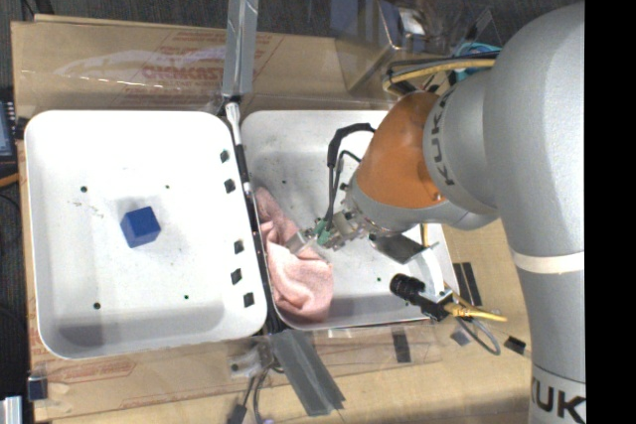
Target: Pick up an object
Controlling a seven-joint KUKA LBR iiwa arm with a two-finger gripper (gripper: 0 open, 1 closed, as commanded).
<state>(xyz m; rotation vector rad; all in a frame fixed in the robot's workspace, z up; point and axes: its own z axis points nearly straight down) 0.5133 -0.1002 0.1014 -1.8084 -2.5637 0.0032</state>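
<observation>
The grey arm (527,164) is reaching in from the right and bending down over the right bin (298,139), its orange band (397,164) sitting just above the wrist. The gripper (323,235) is hanging low at the left part of that bin, right at the upper edge of a crumpled pink cloth (293,268) — whether it is touching the fabric or only hovering over it cannot be told from this angle, and the wrist is hiding enough of the tool that its opening, and anything it might have hold of, cannot be told either. The pink cloth is lying bunched against the bin's left wall, spreading toward the near left corner. In the left bin (60,243) a small blue cube (140,225) is sitting alone near the middle, well apart from the arm. Both bins are resting side by side on a brown cardboard sheet (119,60), and a black cable (343,144) is looping from the wrist across the far part of the right bin.
</observation>
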